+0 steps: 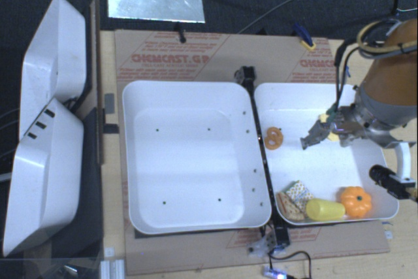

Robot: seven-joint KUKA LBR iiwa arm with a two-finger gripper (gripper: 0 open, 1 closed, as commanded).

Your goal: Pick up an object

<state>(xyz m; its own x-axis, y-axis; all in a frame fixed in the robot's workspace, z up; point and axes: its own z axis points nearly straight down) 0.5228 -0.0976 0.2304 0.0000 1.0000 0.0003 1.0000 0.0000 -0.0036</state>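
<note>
So the gripper [312, 138] is hung over the right bin [326, 98], and whether it's open or closed can't be told. The pretzel [273, 138] is found just at its 9 o'clock, near the bin's left wall, nothing gripped yet.

Two bins sit side by side on the counter [196, 49]. The right bin [294, 98] holds a pretzel [273, 138] near its left wall; a cracker packet [294, 200], a lemon [325, 209] and a small pumpkin [356, 201] line its front edge, left to right. The hand [312, 138] hangs right of the pretzel, well behind that row.
</note>
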